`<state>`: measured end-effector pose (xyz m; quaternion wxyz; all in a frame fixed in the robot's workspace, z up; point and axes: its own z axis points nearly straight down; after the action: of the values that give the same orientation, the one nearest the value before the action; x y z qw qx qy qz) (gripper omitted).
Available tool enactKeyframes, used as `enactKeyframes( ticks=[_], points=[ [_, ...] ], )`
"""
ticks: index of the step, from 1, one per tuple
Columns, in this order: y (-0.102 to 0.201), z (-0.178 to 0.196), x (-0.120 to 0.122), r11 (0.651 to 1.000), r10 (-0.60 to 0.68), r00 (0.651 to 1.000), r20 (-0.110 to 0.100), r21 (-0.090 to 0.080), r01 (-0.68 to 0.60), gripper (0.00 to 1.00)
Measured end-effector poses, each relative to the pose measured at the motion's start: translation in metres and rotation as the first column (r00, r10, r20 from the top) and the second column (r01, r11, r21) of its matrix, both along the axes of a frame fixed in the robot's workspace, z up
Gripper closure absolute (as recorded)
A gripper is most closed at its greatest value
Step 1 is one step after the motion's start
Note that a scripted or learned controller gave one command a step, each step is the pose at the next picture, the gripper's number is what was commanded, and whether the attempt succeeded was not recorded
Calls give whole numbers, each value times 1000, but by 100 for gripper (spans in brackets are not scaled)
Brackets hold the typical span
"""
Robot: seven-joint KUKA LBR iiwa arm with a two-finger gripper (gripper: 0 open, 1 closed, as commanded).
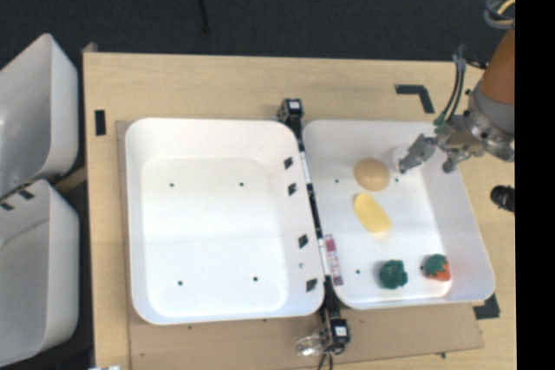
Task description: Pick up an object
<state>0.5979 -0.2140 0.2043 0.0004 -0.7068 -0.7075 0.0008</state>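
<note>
Several small objects lie in the right bin point(460, 212): a tan round ball point(373, 174), a yellow oblong piece point(373, 214) just below it, a dark green lump point(393, 274) near the front, and a red and green piece point(436, 267) at the front right. My gripper point(434, 153) hangs over the bin's back right part, to the right of the tan ball. Its two fingers are spread apart with nothing between them. One fingertip point(411, 159) is close to the ball without touching it.
The left bin point(147, 212) lies beside the right one, joined by a clipped divider point(310, 212). White containers point(30, 117) stand off the bench's left edge. A black bracket point(414, 94) sits on the wood behind the right bin.
</note>
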Motion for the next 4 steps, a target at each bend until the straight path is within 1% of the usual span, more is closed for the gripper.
enactKeyframes(
  ticks=[1,2,3,4],
  points=[
    [37,-109,-73,1000,-2,1000,-7,3,2,0],
    [35,-97,-70,1000,-6,1000,-1,2,6,100],
    [-9,-105,-102,1000,-6,1000,-2,-2,6,100],
    [15,-27,-30,1000,6,1000,12,-3,-6,100]
  ],
)
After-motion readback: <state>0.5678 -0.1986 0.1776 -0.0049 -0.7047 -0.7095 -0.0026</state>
